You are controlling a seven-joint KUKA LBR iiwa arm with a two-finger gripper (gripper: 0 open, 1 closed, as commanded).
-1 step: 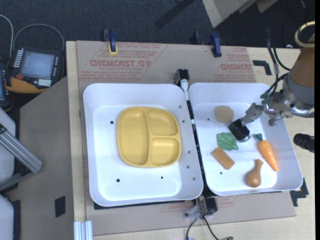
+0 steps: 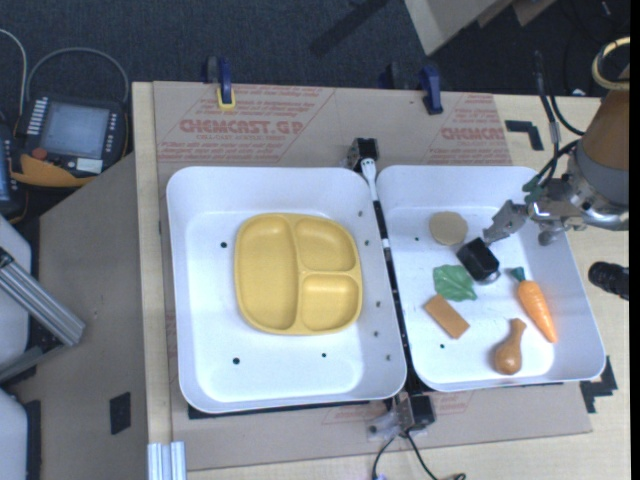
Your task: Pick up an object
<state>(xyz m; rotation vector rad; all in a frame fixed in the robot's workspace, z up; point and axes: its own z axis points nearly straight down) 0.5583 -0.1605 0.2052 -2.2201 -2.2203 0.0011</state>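
The gripper (image 2: 548,214) hangs over the far right part of the right bin (image 2: 580,368), close to that bin's right wall. Whether it is spread or closed cannot be told from this angle, and nothing can be seen held in it.

All the loose objects lie in this bin, on the gripper's left and nearer the camera. The carrot (image 2: 538,310) is closest, just below the gripper in the view, with its green top pointing up toward it. Further down past the carrot lies a tan drumstick-shaped piece (image 2: 509,348). Left of the gripper, at about its level, sits a tan round disc (image 2: 448,228). Below that are a green leafy toy (image 2: 454,282) and an orange-brown block (image 2: 446,317), the two almost touching. Nothing is stacked, and each piece lies apart from the bin walls.

Well to the gripper's left, the left bin (image 2: 200,368) holds a yellow divided plate (image 2: 297,272) with three compartments.

Both bins rest on a brown board (image 2: 150,268) printed in red with "CHEMCAST GP", held at the far edge by blue clamps (image 2: 223,76). Far left, off the board, lies a teach pendant (image 2: 72,133) with a dark screen.
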